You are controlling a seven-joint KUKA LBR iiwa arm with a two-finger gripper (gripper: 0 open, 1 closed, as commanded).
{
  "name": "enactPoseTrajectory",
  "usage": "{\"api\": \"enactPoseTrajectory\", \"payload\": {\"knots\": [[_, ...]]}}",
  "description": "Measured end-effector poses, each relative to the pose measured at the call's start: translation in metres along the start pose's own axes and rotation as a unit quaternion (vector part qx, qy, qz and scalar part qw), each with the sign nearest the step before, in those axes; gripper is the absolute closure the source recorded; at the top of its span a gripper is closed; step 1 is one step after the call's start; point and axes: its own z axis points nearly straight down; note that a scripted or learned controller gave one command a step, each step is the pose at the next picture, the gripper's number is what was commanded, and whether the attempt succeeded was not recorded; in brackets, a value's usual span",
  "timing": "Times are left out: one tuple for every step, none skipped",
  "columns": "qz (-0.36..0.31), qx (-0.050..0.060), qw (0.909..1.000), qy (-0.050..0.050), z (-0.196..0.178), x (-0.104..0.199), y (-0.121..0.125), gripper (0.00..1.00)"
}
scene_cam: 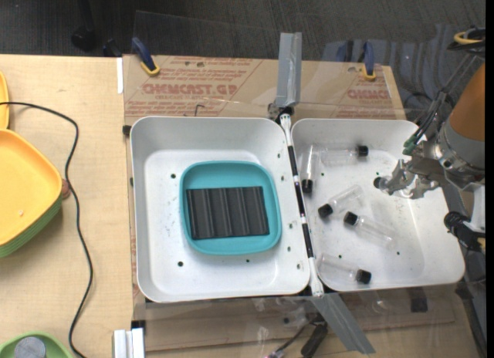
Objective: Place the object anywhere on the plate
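A teal plate [229, 208] with a dark ribbed centre lies in the left white bin [154, 194]. Several clear vials with black caps lie scattered in the right bin [432, 264]: one near the back [343, 153], one along the left wall [306, 168], two in the middle [340, 200] [369, 228], and one at the front [345, 270]. My gripper [392, 183] hangs over the right part of the right bin, just right of the middle vials and apart from them. I see no vial in its grasp.
A central divider [297, 194] separates the two bins. Cardboard and a clear sheet [231, 79] sit behind them. Yellow and green dishes [23, 194] and a black cable [77, 194] lie on the wooden bench at left.
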Motion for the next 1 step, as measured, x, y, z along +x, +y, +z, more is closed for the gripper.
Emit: {"api": "enactPoseTrajectory", "payload": {"knots": [[0.000, 0.000, 1.0000, 0.000, 0.0000, -0.0001, 0.0000, 0.00]]}}
